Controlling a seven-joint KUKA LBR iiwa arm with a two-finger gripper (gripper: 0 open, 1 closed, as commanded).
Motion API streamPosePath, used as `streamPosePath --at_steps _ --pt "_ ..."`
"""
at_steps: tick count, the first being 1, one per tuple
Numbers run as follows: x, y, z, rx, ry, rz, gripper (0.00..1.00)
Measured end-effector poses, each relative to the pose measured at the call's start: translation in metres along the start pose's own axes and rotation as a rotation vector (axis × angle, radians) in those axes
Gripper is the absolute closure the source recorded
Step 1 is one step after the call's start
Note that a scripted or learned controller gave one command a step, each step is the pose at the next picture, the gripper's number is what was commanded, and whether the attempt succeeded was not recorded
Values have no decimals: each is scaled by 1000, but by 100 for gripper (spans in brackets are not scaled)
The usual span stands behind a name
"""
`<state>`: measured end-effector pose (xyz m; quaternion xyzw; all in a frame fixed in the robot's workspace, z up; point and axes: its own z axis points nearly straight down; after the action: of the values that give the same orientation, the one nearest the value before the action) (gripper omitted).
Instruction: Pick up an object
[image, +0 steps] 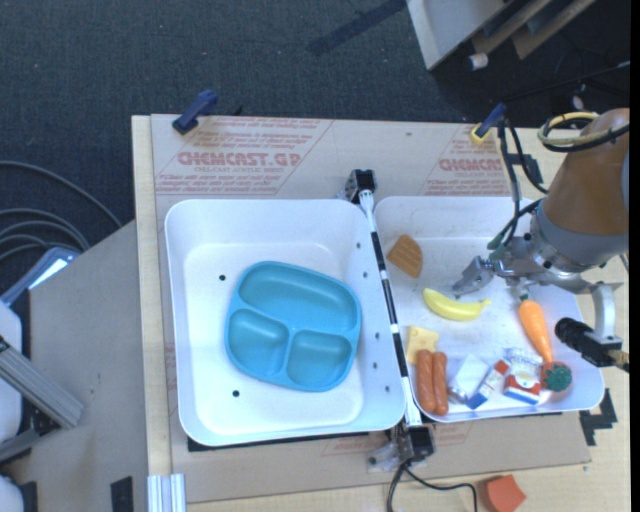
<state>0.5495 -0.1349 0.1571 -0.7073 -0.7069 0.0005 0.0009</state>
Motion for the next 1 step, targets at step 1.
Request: streamPosePath --at_steps 1 --pt "-21 45 73 -2 -1 -1 0"
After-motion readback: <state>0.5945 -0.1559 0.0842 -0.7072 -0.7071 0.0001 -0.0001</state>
